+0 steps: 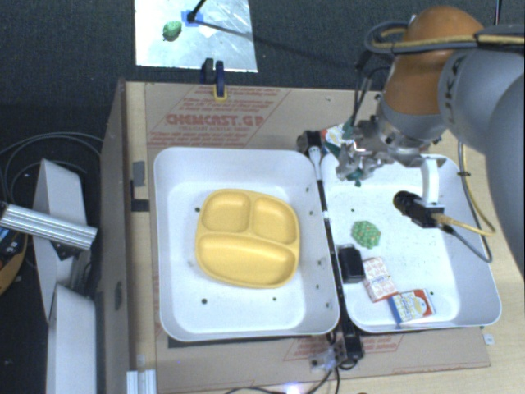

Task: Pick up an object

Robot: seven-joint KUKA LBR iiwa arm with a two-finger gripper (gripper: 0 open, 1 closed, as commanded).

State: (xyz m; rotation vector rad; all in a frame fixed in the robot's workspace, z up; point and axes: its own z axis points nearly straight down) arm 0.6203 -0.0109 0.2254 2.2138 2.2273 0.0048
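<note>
My gripper [355, 169] hangs over the back left corner of the right bin [467, 257], pointing down, close to the bin floor. Several objects lie in this bin, all nearer the front than the gripper. A green knobbly ball [367, 234] rests in the middle. A small black block [351, 263] lies by the left wall. Beside it sits a red-and-white patterned packet [378, 278]. A blue, white and orange packet [410, 304] lies near the front wall. I see nothing held at the gripper's tips.
The left bin [176, 220] holds a yellow divided tray [246, 238]. The two bins meet at a rim [326, 228] just left of the gripper. Cardboard [221, 113] lies under and behind the bins. The arm's grey and orange body [443, 64] looms over the right bin's back.
</note>
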